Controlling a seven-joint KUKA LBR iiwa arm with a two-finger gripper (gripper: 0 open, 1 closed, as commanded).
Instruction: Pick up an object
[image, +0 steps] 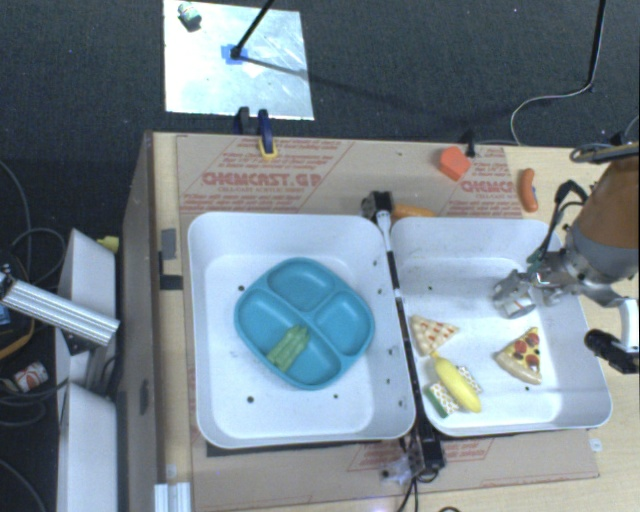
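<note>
My gripper (513, 297) hangs over the right bin (470, 240), near its right side, just above a pizza slice with red toppings (521, 357). A second pizza slice (432, 333) lies near the bin's left wall. A yellow banana (457, 384) and a small green and white piece (438, 400) lie at the bin's front. Nothing shows between the fingers. In the left bin (230, 240) a blue divided plate (304, 322) carries a green pickle-like piece (288, 347).
An orange block (453, 163) and a sausage (527, 189) lie on the cardboard behind the right bin. An orange item (412, 211) sits at the rear edge between the bins. A divider bar (398, 300) separates them.
</note>
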